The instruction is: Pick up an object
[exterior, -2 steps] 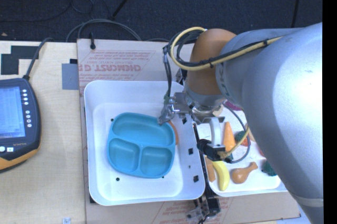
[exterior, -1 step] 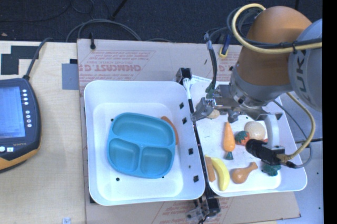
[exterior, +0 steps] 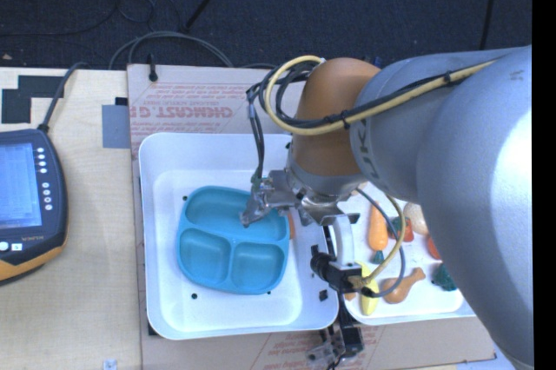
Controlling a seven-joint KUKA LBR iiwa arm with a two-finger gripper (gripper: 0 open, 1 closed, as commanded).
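Your blue divided tray point(exterior: 233, 240) lies mid-floor in the left bin point(exterior: 161, 186), with the gripper point(exterior: 254, 212) directly over its far right rim; whether the claw is spread, you cannot tell.

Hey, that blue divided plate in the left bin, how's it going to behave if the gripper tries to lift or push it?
The blue divided plate looks like moulded plastic, so probably stiff and light. It lies flat and wide on the left bin, so it should slide rather than roll or tip. Its glossy, thin rim may slip from the gripper, and lifting by one edge would likely tilt it.
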